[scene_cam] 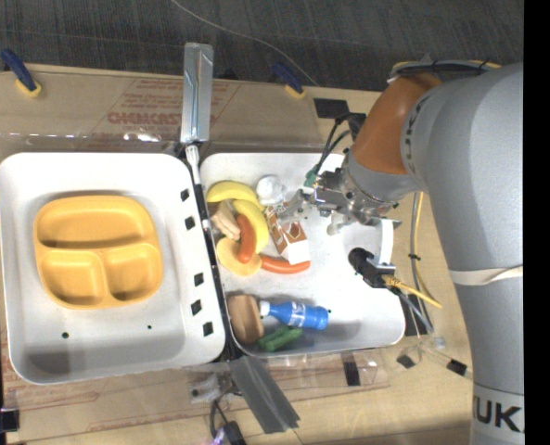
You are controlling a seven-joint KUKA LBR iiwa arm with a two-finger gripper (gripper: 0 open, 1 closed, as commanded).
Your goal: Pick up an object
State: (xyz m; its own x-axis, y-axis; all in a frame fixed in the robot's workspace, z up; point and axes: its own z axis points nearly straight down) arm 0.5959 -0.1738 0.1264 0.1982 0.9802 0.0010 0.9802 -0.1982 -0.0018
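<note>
The right bin (367, 318) holds a heap of items. Two yellow bananas (234, 193) lie at its left side, with an orange carrot (285, 266) below them. A small orange-and-white carton (292, 240) sits between the bananas and my gripper (310, 202). A crumpled white item (270, 189) lies at the bin's far side, just left of the gripper. A blue-capped bottle (298, 315), a green vegetable (279, 339) and a brown round item (244, 316) lie along the near wall. My gripper hangs low over the bin's middle, just right of the carton and close to it.
A yellow divided tray (98, 248) lies in the left bin (15, 341). The grey arm (460, 156) covers the right bin's right side, with cables (414, 290) trailing over its rim. A metal clamp bar (197, 91) stands at the far edge between the bins.
</note>
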